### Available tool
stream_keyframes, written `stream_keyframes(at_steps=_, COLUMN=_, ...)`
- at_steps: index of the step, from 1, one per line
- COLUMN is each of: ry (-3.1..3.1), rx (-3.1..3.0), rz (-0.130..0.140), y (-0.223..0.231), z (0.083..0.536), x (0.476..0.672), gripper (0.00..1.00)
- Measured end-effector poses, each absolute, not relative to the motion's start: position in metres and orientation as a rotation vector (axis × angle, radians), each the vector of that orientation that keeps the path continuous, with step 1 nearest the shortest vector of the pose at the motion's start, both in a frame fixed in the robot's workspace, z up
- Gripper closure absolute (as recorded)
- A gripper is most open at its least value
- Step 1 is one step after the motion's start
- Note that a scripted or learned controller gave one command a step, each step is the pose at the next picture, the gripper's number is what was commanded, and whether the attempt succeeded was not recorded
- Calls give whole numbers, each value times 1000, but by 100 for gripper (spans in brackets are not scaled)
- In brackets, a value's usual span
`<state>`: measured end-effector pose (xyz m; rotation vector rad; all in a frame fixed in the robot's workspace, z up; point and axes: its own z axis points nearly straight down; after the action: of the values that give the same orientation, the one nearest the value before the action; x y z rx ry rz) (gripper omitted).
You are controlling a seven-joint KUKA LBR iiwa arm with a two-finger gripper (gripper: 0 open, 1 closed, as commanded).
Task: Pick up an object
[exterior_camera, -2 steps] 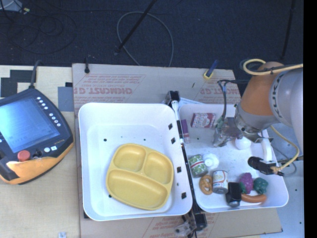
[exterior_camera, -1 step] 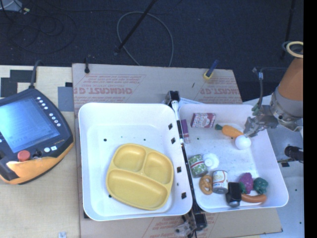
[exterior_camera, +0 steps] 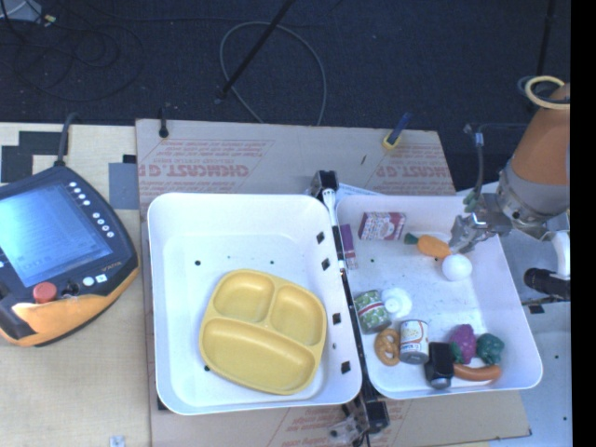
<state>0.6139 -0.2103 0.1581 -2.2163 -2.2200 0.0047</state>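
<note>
My gripper (exterior_camera: pixel 468 231) hangs over the far right part of the right bin (exterior_camera: pixel 521 343), below the arm's orange band. It is just right of an orange carrot (exterior_camera: pixel 430 245) and just above a white ball (exterior_camera: pixel 456 267); I cannot tell whether it touches either. A red and white carton (exterior_camera: pixel 382 225) lies at the bin's far left. Along the near side lie a green can (exterior_camera: pixel 372 310), a white cap (exterior_camera: pixel 396 303), a pretzel (exterior_camera: pixel 386 345), a small tin (exterior_camera: pixel 413 340), a black block (exterior_camera: pixel 439 364), a purple toy (exterior_camera: pixel 463 341), a green toy (exterior_camera: pixel 489 346) and a sausage (exterior_camera: pixel 475 372).
The left bin (exterior_camera: pixel 177 240) holds a yellow divided plate (exterior_camera: pixel 264 329). A teach pendant (exterior_camera: pixel 56 250) lies on the bench at the left. Cables run across the dark floor behind the bins. The divider between the bins (exterior_camera: pixel 340 287) carries black clips.
</note>
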Motion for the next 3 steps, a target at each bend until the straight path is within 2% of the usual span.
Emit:
stream_keyframes(at_steps=1, ry=-2214, rx=-2223, rz=3, y=-209, z=200, x=594, gripper=100)
stream_keyframes(at_steps=2, ry=-2225, rx=-2213, rz=1, y=-146, z=226, x=626, gripper=100)
stream_keyframes(at_steps=3, ry=-2208, rx=-2223, rz=13, y=-218, z=198, x=572, gripper=100)
